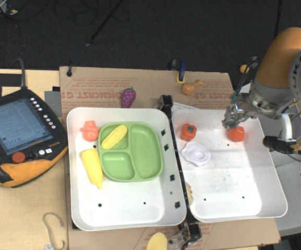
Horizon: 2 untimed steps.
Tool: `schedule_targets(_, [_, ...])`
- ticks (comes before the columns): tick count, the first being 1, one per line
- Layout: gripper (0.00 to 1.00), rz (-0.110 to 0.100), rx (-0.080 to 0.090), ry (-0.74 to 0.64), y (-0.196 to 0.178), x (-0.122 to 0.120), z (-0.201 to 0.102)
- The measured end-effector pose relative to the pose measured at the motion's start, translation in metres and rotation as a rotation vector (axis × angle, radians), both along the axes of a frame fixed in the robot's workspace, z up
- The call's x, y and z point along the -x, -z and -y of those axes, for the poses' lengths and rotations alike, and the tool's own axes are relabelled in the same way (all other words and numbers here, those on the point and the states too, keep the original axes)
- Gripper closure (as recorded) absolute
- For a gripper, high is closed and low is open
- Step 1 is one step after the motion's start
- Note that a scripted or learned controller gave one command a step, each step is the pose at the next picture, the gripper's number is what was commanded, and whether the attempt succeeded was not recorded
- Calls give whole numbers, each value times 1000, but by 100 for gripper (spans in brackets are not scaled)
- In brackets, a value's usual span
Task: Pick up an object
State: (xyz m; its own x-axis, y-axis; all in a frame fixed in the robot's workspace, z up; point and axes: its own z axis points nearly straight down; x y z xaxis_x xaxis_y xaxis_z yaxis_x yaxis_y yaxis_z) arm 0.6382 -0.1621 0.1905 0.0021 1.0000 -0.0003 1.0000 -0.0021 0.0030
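The gripper [233, 117] hangs over the right bin [254, 191], whether spread or clenched I cannot tell, just at eleven o'clock of the little red toy [237, 134], which looks light, hard, rounded and slick, best pinched across its middle.

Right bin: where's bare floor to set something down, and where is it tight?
Free: the right bin's near half, below the white egg-shaped toy, out to its right wall. Crowded: its far edge, where the gripper sits above one red toy with another red toy near the divider.
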Motion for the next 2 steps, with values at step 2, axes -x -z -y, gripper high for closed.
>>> schedule_targets(2, [100, -7, -3, -5, -29, 14, -53])
